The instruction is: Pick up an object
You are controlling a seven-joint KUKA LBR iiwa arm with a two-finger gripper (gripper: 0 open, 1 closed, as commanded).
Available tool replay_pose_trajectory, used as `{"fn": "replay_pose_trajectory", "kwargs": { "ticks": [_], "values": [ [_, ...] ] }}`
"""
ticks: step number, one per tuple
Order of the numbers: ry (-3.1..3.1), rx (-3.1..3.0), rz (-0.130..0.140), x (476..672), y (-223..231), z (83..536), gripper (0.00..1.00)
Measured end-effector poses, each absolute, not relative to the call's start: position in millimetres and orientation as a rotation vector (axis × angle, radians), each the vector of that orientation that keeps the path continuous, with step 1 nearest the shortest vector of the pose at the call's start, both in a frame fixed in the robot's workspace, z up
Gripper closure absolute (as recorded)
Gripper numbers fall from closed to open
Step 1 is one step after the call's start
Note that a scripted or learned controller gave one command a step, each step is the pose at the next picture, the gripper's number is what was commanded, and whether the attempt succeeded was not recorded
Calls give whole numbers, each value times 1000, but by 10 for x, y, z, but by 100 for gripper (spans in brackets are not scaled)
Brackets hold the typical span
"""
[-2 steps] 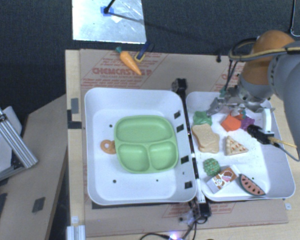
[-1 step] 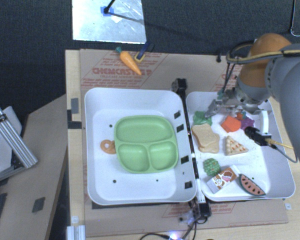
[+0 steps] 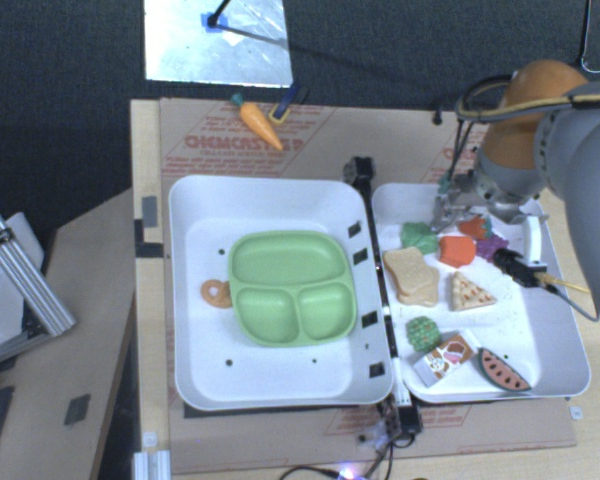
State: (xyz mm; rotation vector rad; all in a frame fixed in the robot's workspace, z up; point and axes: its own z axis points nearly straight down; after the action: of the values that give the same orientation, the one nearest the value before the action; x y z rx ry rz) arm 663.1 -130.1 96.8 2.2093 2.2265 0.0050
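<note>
nearest the camera and well below the jaws (image 3: pixel 448 211), a red watermelon slice toy (image 3: pixel 504 368), a small printed carton (image 3: pixel 441 359) and a green broccoli toy (image 3: pixel 422 331) lie along the front of the right white bin (image 3: pixel 565 358). closer to the jaws sit a tan bread slice toy (image 3: pixel 411 274) and a waffle-patterned wedge (image 3: pixel 469 292). just under them are a green leafy toy (image 3: pixel 418 235) and an orange block (image 3: pixel 457 250), likely the pick target, since the grey arm hangs right there. whether the jaws are apart or together, i cannot tell. well left, a green divided plastic plate (image 3: pixel 290 286) fills the left bin (image 3: pixel 195 208). beyond, an orange carrot toy (image 3: pixel 260 125) lies on the desk.
</note>
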Motion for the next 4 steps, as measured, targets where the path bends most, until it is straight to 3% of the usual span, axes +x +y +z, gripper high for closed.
{"fn": "replay_pose_trajectory", "kwargs": {
  "ticks": [2, 3, 4],
  "values": [
    [2223, 2209, 8, 6623, -1250, 2245, 100],
    [2226, 2212, 3, 6633, -1248, 2251, 100],
    [2232, 2211, 3, 6534, -692, 2157, 100]
  ]
}}
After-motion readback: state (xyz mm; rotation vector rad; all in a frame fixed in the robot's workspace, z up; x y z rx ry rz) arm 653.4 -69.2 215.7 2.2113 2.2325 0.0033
